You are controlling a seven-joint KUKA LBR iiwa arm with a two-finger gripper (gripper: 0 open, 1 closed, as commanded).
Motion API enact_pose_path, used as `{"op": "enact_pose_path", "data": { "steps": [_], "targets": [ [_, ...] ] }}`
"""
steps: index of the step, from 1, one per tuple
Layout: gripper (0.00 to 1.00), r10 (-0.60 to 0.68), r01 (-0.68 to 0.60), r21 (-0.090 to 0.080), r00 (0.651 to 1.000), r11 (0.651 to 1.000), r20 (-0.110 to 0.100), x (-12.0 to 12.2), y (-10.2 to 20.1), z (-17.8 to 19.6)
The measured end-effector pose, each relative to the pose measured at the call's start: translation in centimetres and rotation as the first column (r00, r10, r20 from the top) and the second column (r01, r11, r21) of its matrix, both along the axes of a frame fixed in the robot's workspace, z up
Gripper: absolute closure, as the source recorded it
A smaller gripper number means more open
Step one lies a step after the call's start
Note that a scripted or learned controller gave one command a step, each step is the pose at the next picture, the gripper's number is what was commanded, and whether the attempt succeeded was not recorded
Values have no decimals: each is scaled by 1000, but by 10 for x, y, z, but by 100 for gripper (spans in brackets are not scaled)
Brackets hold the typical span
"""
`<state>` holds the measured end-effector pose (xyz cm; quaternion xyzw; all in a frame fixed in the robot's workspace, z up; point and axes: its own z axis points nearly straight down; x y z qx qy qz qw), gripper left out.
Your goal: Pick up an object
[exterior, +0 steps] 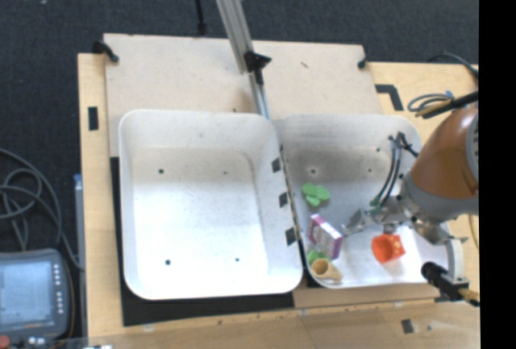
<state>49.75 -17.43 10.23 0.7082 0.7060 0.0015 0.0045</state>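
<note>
Dark carpet surrounds a pale wooden bench [201,73] that carries two shallow white bins side by side, with a slanted aluminium pole [230,5] rising from the bench behind them. Taking the right bin [339,138] as the landmark, the left bin [201,202] touches its left wall and offers a broad, bare, speckled floor, while inside the right bin the far half of the floor lies open and the objects crowd its near-left corner. A green crumpled piece [315,195] sits near the bin's middle-left; closer to the near rim lies a purple and white box [326,235], tilted, and just beside it at the near rim a tan cone-like cup [325,267] with a bit of green behind it. An orange object [388,248] rests on the bin floor toward the near-right corner. The grey arm with its orange band [443,158] covers the bin's right wall, and the gripper [379,218] hangs over the floor just above the orange object, with cables blurring its outline; whether its pincer is released or clenched cannot be told, and nothing is seen between it. At the bench's left, well apart from the right bin, a grey pendant [32,291] with cables is cut off by the edge.
</note>
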Motion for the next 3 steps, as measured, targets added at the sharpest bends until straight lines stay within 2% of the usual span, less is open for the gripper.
{"op": "enact_pose_path", "data": {
  "steps": [1, 3],
  "targets": [
    [100, -4, 4, 2, 1000, 1000, 0, 0, 0, 10],
    [100, 6, -6, 2, 1000, 1000, -1, -2, -6, 100]
  ]
}}
